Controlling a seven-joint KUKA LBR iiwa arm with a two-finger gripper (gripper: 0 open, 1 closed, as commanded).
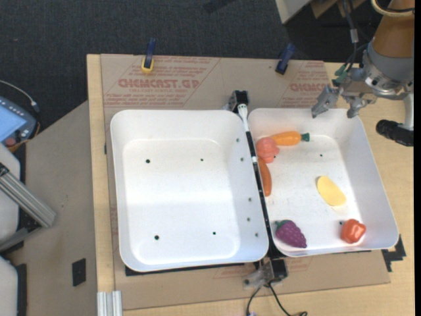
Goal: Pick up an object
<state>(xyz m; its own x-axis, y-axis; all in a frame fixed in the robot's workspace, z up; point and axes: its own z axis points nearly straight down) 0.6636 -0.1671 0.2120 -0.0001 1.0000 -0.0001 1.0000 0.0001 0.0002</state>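
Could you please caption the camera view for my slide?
Open gripper hovers above the right bin holding toy carrot, lemon, grapes and pepper.

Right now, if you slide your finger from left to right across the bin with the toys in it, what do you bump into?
Peach → grapes → lemon → pepper. The two carrots overlap the peach's spot, so I skip them.

Up and right of the jaws, the arm (pixel 396 28) is cut off by the picture's top and right edges, while down-left of them the pink ball (pixel 266 149) hides the upper end of the orange stick (pixel 265 179).
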